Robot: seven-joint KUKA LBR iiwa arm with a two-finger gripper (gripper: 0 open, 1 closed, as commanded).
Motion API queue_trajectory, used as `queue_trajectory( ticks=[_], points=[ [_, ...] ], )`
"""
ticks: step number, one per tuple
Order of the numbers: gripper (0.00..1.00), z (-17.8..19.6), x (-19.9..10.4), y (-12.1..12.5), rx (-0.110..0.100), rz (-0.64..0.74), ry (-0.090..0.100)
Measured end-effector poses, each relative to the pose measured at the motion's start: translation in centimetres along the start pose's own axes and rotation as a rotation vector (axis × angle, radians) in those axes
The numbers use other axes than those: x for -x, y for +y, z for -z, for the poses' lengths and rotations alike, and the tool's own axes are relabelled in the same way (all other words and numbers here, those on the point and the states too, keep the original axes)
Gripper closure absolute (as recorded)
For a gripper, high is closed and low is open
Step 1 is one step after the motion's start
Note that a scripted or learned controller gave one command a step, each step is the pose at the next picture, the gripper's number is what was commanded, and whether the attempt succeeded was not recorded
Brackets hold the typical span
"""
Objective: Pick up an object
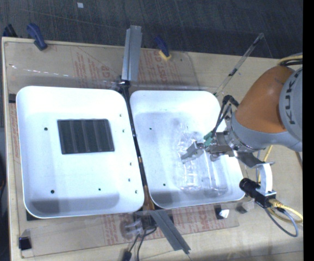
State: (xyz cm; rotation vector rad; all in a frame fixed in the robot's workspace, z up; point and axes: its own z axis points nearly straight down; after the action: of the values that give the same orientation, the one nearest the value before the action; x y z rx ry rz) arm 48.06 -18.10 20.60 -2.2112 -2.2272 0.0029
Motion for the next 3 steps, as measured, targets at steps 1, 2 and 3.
queue_trajectory(
  ticks=[1, 2, 3],
  points=[
    [0.00, -11.5, 0.8, 4.0, 0.001, -0.043, 0.000],
    [0.00, -9.1, 2.6, 8.1, 0.004, 0.112, 0.000],
    [0.00, -11.3, -1.0, 6.1, 0.003, 0.173, 0.000]
  ],
)
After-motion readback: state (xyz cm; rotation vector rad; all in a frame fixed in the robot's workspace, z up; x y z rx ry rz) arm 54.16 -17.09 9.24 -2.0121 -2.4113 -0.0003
